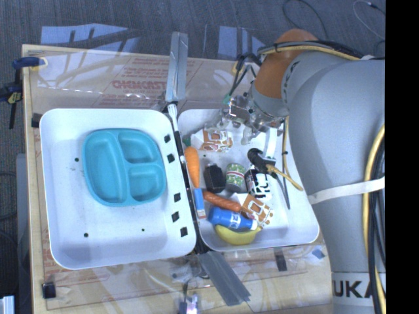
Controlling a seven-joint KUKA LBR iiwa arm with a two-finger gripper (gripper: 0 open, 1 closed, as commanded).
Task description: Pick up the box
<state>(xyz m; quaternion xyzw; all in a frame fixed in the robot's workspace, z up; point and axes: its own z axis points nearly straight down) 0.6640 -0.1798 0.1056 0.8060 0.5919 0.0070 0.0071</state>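
Observation:
A small white box with orange print [215, 139] lies at the back of the right bin [298, 221]. A second box with the same print [257, 208] lies near the bin's front right, beside the banana. My gripper [238, 127] hangs at the back of the right bin, just right of and above the first box. It is open, with nothing between its fingers. The grey wrist with its orange band [278, 67] rises behind it.
The right bin also holds a carrot [191, 163], a black block [214, 177], a green can [236, 175], a black-and-white item [260, 183], a blue bottle [234, 221] and a banana [237, 236]. In the left bin [59, 195] rests a turquoise divided tray [124, 165].

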